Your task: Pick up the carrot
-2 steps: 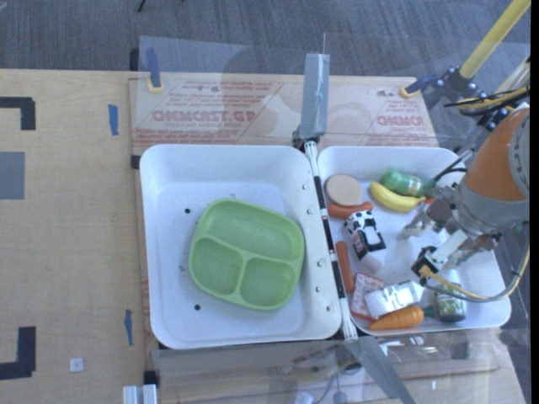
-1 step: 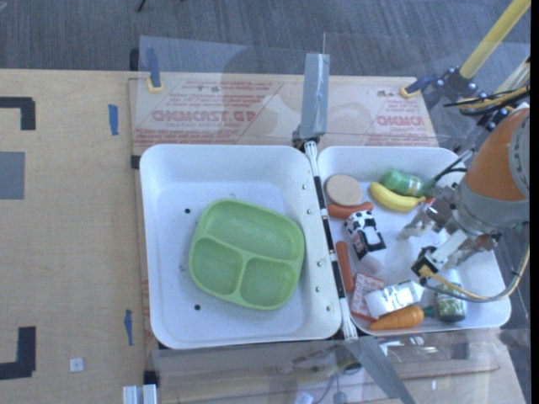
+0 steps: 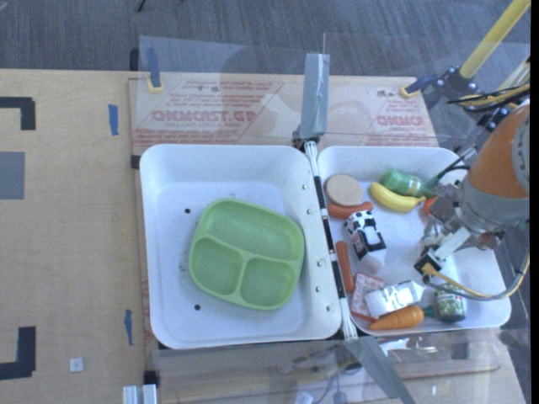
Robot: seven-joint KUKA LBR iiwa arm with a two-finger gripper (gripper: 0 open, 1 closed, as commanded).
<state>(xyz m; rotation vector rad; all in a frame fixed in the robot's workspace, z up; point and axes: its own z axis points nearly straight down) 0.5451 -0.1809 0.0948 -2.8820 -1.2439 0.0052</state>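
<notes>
- Carrot (image 3: 397, 317) is being seen lying at 6 o'clock in the right bin (image 3: 396, 156), apart from the arm.
- Arm (image 3: 493, 179) is being held over the bin's 3 o'clock side.
- Jaws are being hidden; their opening cannot be told.

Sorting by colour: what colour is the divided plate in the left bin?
The plate is light green, seen best in the camera view.

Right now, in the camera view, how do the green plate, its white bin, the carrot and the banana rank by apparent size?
1. white bin, the largest
2. green plate, lying inside it
3. carrot and banana: they look about alike, so I do not rank them.
</notes>
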